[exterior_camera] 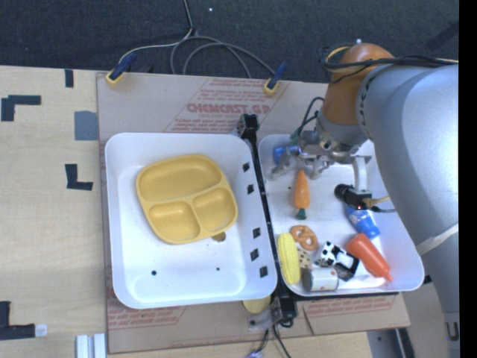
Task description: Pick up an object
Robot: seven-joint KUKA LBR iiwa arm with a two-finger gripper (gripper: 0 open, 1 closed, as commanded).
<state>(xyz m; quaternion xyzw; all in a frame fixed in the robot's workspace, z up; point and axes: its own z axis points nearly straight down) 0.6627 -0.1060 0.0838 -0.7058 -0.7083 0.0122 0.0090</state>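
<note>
- The grey arm [417, 148] fills the right side of the frame, its orange band [349, 88] at upper right, reaching down over the top of the right bin [406, 263].
- The left bin [119, 222] sits at the centre-left of the frame and holds a yellow divided plate [186, 196], tilted a little, in its upper half.
- The gripper [302, 164] hangs at the upper left of the right bin, just above the small carrot [300, 192]; whether it is spread or pinched cannot be told from this slant, and nothing can be seen clamped in it.
- The small carrot lies upright in the frame, green tip pointing down, in the upper middle of the right bin, right below the tool.
- A larger orange carrot [369, 253] lies at the lower right of that bin, slanted.
- A corn cob [288, 257] lies along the bin's lower left wall.
- A blue and red item [361, 220] rests at the bin's right, above the larger carrot.
- A pretzel [304, 236] sits just right of the cob's top.
- A black and white toy [335, 257] lies near the bottom, between cob and larger carrot.
</note>
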